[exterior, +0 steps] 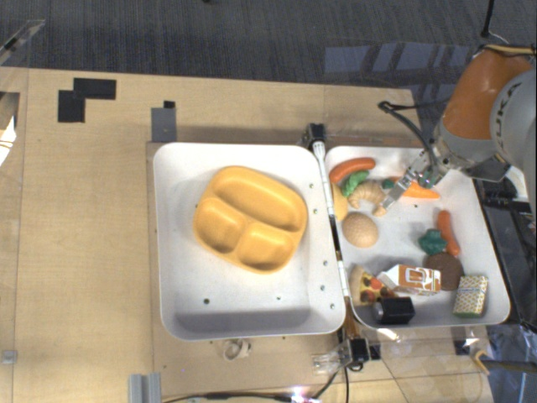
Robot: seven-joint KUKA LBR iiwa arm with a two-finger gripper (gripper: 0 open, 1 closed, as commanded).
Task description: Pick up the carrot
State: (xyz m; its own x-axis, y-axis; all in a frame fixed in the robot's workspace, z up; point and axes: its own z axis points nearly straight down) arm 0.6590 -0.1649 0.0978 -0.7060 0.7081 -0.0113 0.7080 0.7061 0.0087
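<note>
The carrot [422, 194] is a bright orange pointed piece lying in the upper part of the right bin [495, 309]. My gripper [391, 198] reaches in from the upper right and hangs low over the bin, its tip just left of the carrot and touching or overlapping the carrot's left end. Nothing shows clearly as lifted. A beige knobbly piece [366, 193] lies right by the gripper's tip on its left.
The right bin also holds an orange-red pepper-like piece [352, 169], a tan ball [361, 229], an orange-red stick [449, 232] with a green top [432, 242], a small carton [413, 280], a brown lump [445, 269] and a black block [394, 311]. A large yellow moulded shape [249, 217] lies in the left bin [185, 309].
</note>
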